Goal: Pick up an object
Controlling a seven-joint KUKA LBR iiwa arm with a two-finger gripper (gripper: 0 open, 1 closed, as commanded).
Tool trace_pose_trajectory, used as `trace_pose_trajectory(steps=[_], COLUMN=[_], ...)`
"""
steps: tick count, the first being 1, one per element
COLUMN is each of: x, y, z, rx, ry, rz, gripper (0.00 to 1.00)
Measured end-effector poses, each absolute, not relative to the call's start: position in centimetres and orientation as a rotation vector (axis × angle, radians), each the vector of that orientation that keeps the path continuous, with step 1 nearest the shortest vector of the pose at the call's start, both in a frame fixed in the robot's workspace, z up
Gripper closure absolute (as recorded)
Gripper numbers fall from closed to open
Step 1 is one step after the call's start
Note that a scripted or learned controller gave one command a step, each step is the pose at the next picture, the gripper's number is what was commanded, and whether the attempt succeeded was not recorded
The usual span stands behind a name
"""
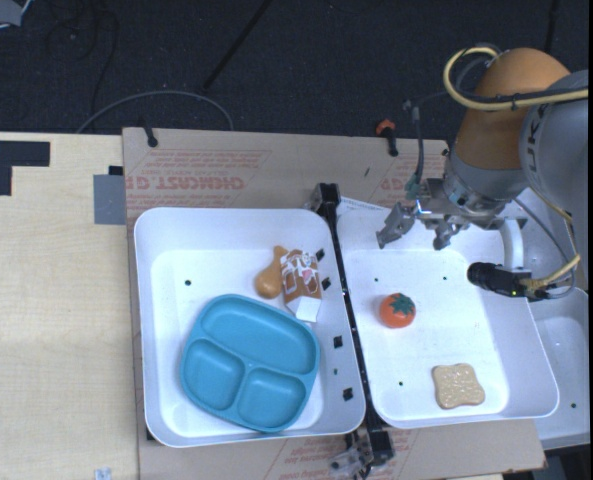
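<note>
My gripper hangs over the far edge of the right bin, fingers spread open with nothing between them. A red tomato with a green top lies in the right bin's middle, below and slightly left of the gripper. A slice of toast rests near that bin's front. In the left bin a blue divided plate lies at the front. Behind it sit a brown drumstick-shaped item and a gingerbread-like piece with white marks.
A black divider runs between the two bins. A black cylindrical part of the arm juts over the right bin's right side. Cardboard lies under the bins, on the wooden bench.
</note>
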State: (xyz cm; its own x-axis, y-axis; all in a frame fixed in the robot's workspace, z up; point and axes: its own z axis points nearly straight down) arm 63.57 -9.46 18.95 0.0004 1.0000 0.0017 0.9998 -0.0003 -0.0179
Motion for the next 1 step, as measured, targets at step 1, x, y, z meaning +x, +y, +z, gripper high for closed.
trace_pose_trajectory(steps=[1], x=[63.87], y=[-9.47], z=[19.88], rx=[-2.218], ry=[-2.221], rz=[0.003], gripper=[0.0])
